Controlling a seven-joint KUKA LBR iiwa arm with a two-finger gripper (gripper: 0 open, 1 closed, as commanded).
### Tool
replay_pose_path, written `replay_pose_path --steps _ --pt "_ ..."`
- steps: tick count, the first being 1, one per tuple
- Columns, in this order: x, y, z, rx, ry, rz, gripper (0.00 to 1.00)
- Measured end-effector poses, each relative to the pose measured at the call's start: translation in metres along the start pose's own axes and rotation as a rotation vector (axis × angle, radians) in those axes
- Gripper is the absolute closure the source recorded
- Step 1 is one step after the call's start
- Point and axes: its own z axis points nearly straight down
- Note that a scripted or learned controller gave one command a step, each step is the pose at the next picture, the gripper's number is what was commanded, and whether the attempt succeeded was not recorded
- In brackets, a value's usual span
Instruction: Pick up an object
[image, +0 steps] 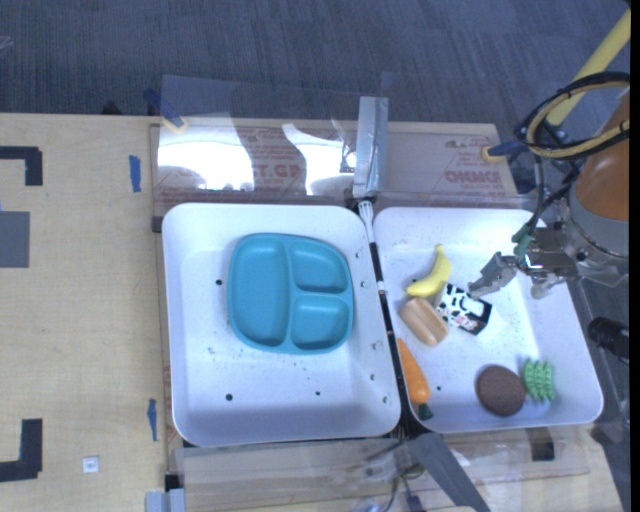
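The right bin (570, 330) holds a yellow banana (431, 274), a tan bread-like piece (423, 321), a black-and-white patterned toy (465, 309), an orange carrot (412, 371) against the left wall, a brown round object (499, 390) and a small green ridged piece (539, 380). My gripper (518, 279) hangs over the upper right part of this bin, just right of the patterned toy. It is open, with nothing between its fingers. One fingertip (491, 274) reaches close to the toy's upper edge.
The left bin (190, 330) carries a blue divided plate (291, 292). A raised divider (378, 300) separates the bins. Yellow and black cables (570, 95) hang at the upper right beside the arm. Cardboard and clear plastic (300, 155) stand behind the bins.
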Motion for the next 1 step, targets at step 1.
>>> replay_pose_path --steps 1 --pt "0.0322 0.0595 0.0758 0.006 0.0 -0.031 0.0"
